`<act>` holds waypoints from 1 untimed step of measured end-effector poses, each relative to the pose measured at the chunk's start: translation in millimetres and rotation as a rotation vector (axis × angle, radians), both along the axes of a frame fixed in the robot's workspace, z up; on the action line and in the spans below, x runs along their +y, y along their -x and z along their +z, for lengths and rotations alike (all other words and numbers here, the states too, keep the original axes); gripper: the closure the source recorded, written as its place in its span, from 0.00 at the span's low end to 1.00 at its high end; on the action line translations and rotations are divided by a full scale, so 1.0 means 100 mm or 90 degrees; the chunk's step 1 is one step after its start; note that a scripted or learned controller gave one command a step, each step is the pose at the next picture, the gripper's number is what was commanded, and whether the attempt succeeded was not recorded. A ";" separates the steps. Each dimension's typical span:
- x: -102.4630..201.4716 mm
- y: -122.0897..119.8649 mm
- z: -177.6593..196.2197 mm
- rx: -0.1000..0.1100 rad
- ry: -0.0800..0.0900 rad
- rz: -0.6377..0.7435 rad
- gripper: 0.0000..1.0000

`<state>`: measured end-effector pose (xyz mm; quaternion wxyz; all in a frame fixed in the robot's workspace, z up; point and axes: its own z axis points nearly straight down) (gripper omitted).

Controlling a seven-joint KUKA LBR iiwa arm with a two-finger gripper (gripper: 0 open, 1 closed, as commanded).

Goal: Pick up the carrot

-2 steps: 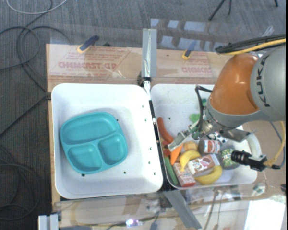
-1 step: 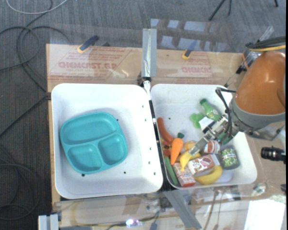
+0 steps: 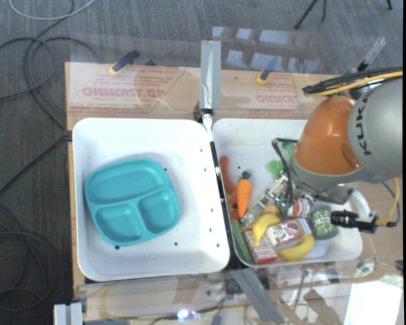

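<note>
The carrot (image 3: pixel 243 195), orange with a green top, lies in the right bin (image 3: pixel 257 137) close to its left wall, top pointing to the far side. My gripper (image 3: pixel 273 193) hangs low over the bin just right of the carrot, under the orange wrist band. I see nothing held in it. The arm's bulk hides the bin's right half.
A thin orange-red stick (image 3: pixel 224 174) lies along the bin's left wall. A banana (image 3: pixel 263 226), a red box (image 3: pixel 260 250), a small carton (image 3: pixel 288 232) and a can (image 3: pixel 323 223) crowd the near side. A teal divided plate (image 3: pixel 130 200) sits in the left bin (image 3: pixel 122 131).
</note>
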<state>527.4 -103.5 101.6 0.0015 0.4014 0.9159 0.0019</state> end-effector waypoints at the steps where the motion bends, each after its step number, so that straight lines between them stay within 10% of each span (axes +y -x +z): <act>1: -0.01 -0.49 -0.10 -0.002 -0.002 -0.240 0.00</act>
